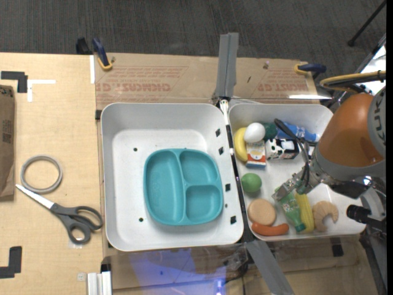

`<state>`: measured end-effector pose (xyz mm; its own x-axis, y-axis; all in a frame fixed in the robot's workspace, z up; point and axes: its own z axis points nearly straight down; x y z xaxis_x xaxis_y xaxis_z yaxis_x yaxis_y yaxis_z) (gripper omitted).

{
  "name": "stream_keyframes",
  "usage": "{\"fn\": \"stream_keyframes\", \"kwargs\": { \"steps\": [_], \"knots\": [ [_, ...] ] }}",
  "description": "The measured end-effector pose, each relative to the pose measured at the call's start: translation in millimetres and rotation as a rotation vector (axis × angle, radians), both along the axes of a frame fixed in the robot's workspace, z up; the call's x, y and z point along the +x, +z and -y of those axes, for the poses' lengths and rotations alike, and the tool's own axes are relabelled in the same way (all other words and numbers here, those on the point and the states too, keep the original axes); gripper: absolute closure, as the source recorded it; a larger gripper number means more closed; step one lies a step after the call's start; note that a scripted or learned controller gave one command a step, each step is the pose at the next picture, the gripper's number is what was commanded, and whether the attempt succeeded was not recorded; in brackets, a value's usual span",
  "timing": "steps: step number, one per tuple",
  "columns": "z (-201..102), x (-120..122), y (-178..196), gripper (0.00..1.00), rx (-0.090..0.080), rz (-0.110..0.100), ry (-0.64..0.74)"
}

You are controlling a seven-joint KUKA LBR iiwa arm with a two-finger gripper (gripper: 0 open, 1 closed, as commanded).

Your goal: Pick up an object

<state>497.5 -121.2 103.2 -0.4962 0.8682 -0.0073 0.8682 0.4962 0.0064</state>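
1. Corn [305, 210] lies just under the jaws [293, 189] in the right bin [344, 226]; nothing is lifted yet, so grasp and raise remain.
2. Whether the jaws are spread or pressed together, I cannot tell.
3. Counted beside them: one green ball [251, 182], one egg [255, 132], one banana [239, 146], one sausage [269, 229]; one teal tray [183, 186] farther off.
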Motion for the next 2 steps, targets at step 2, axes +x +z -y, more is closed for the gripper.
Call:
{"fn": "stream_keyframes", "kwargs": {
  "steps": [2],
  "knots": [
    [-42,24,175,1.0,0.002,-0.009,-0.205]
  ]
}}
